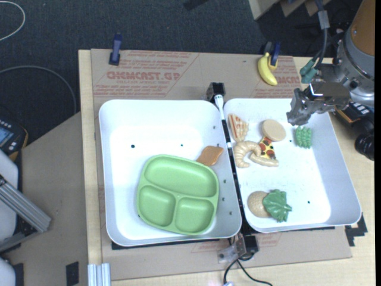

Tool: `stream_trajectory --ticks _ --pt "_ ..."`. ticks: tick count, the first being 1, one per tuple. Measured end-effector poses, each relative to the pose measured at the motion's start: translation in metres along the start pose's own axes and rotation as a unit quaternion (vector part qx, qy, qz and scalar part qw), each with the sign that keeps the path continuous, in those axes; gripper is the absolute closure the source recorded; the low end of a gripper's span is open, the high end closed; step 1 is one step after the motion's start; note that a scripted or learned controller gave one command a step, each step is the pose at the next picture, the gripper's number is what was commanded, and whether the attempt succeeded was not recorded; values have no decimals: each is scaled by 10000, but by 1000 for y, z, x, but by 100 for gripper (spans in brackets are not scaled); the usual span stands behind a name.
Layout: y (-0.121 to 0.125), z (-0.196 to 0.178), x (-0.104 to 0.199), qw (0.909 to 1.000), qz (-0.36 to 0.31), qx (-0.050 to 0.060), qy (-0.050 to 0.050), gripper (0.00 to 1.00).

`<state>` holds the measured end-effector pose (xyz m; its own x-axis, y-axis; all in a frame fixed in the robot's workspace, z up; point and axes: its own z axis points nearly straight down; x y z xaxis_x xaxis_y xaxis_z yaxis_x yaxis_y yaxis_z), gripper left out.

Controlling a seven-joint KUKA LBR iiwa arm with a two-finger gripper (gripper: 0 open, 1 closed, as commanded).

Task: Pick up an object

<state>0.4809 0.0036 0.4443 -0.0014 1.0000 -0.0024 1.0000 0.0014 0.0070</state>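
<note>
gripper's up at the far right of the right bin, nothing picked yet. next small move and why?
Probably a short descent onto the green ridged toy. The gripper sits just above its upper edge in the view, near the right bin wall, and nothing shows between the fingers. That toy lies apart from the pizza slice and round tan piece, so it looks the least cluttered target.

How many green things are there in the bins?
3. A green divided plate in the left bin; a small green piece below the gripper; a leafy green piece at the right bin's near edge. None looks hidden.
</note>
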Motion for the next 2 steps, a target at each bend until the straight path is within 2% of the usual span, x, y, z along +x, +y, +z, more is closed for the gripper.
stream_trajectory --ticks 1,2 --pt "-1 -12 20 10000 1 15 11 100" --pt "-2 47 44 10000 -3 72 11 100"
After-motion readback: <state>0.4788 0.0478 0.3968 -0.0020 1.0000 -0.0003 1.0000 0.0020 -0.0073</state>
